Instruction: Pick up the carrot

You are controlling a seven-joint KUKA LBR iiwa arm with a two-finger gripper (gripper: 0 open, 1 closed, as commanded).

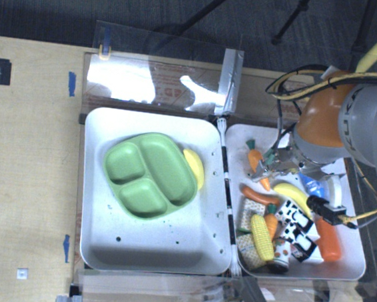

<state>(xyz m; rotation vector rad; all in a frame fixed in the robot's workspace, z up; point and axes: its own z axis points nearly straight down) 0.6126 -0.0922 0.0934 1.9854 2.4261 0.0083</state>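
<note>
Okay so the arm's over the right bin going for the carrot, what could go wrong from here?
1. The carrot lies close to the bin's left wall, so a finger might strike the wall.
2. The right bin is crowded: a hot dog, a banana and a corn cob lie nearby, so the gripper might nudge or grab one instead.

A robot lab: taped wooden bench point(26, 163), two white bins point(94, 191), tripod legs point(203, 14)
</note>
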